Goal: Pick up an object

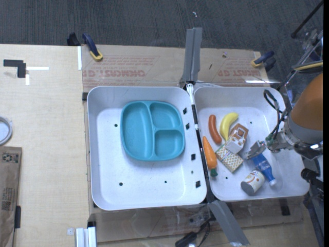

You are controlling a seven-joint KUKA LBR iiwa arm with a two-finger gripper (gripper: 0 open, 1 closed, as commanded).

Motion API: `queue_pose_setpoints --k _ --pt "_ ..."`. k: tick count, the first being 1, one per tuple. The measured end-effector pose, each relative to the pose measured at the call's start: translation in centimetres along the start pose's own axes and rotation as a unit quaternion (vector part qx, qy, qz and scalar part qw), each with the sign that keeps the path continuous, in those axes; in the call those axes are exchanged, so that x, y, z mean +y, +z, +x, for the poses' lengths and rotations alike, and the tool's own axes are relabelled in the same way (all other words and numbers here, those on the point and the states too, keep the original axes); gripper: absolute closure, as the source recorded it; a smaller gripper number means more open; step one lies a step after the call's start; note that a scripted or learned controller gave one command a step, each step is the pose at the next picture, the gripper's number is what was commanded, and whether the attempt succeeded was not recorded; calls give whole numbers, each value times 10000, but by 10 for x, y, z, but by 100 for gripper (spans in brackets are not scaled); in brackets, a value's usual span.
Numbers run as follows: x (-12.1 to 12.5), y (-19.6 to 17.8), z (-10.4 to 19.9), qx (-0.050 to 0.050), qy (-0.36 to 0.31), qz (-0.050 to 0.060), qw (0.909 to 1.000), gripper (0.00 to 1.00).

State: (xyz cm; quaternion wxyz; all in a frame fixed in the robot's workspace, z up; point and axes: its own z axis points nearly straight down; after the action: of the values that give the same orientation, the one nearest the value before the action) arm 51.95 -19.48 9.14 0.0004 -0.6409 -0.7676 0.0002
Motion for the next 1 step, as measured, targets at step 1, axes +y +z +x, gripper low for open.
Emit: queue_pose_setpoints --k 1 --pt "0 -9 -1 -5 18 -4 10000 100"
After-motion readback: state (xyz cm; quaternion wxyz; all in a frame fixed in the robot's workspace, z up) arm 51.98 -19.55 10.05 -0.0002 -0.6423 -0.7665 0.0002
